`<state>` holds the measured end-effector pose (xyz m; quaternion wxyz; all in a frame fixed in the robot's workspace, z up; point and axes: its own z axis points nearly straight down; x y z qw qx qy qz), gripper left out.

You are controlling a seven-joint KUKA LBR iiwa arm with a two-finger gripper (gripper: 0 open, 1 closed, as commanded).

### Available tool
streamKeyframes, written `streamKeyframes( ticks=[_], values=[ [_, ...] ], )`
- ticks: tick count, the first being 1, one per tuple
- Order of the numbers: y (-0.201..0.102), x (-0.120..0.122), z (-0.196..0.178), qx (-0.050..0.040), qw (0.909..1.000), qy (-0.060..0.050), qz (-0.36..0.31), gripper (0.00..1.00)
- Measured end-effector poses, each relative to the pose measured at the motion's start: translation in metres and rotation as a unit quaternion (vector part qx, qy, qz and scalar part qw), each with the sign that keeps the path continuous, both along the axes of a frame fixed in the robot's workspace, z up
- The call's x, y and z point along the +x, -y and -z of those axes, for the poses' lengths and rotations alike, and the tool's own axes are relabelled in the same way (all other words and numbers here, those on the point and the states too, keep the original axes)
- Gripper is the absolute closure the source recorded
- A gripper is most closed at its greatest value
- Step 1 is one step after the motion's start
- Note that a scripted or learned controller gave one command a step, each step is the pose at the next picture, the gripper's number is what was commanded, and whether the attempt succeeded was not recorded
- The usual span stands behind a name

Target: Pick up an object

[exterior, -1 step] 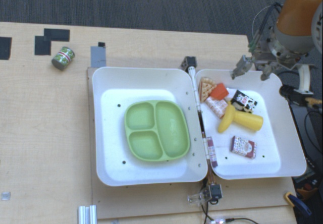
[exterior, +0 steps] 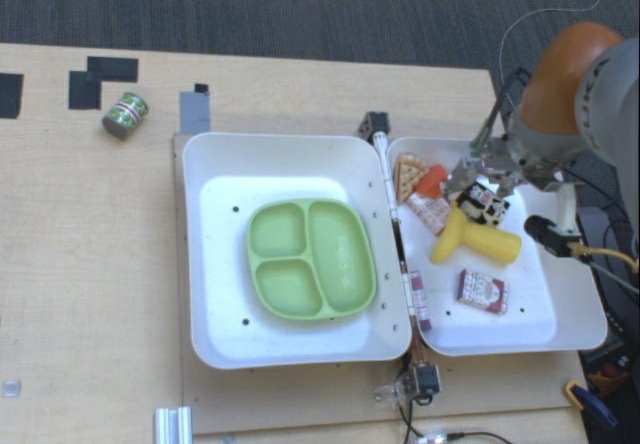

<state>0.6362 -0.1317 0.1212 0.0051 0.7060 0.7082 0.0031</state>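
The grey KUKA arm with its orange band (exterior: 560, 77) reaches in from three o'clock and bends down over the right-hand shallow white bin (exterior: 575, 327). Its two-finger gripper (exterior: 483, 194) sits low over the clutter at the upper middle of that bin, just above a small black, white and yellow toy (exterior: 487, 204). Whether the gripper is open, closed, or around anything cannot be told, since the wrist housing and the toy blur together there.

Directly at six o'clock from the gripper lies a yellow plastic banana-like piece (exterior: 478, 240), stretched from eight o'clock to three o'clock across the bin's centre. At nine o'clock from the gripper rest a small orange-red block (exterior: 431, 181) and, just beyond it, a tan waffle-patterned wedge (exterior: 409, 174) against the bin's left wall. A pale pinkish wrapped packet (exterior: 428, 213) lies touching the banana piece's upper left end. At six o'clock from the banana piece, apart from it, sits a flat dark-red square packet (exterior: 483, 290).

The left-hand shallow white bin (exterior: 215, 232) carries a light green three-compartment plastic plate (exterior: 311, 259) at its centre. Far off at ten o'clock on the wooden bench (exterior: 80, 282) stands a small green-labelled can (exterior: 125, 116).
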Motion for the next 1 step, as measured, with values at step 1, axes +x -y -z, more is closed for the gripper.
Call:
streamKeyframes(
  ticks=[1],
  values=[
    [-0.0186, -0.0064, 0.0111, -0.0019, 1.0, 0.005, 0.0, 0.0]
  ],
)
